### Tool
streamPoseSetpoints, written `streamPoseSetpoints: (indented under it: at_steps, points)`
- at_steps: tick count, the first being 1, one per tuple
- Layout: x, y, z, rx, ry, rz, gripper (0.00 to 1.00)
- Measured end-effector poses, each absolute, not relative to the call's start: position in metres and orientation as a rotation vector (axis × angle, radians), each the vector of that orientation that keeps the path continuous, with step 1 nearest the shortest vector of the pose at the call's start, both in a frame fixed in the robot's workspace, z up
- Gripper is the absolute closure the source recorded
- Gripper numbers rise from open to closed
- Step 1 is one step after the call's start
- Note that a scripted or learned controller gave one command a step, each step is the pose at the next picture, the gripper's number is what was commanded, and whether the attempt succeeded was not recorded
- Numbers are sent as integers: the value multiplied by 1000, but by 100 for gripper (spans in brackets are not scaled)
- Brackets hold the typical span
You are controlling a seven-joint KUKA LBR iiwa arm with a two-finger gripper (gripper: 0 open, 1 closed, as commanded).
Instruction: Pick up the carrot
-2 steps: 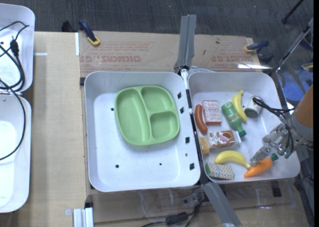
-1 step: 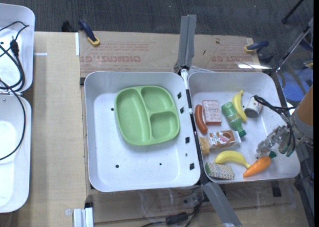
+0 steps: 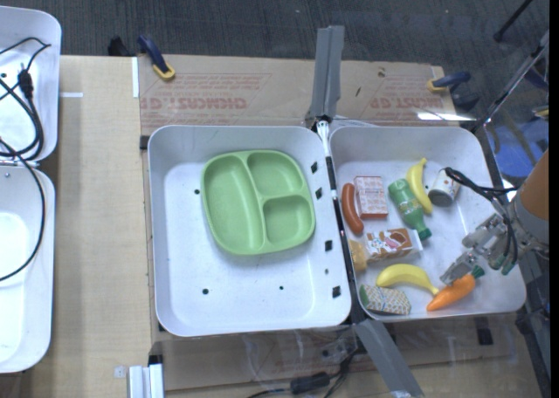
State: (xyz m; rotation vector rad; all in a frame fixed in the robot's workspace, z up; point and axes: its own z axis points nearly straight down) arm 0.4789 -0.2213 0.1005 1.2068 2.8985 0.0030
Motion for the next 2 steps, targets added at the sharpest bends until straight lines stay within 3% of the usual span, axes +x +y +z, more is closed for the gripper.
streamPoseSetpoints:
  at_steps: [1,2]
  points:
    - [480,-221,110,1208,2895,5,100]
    - [480,-221,110,1208,2896,5,0]
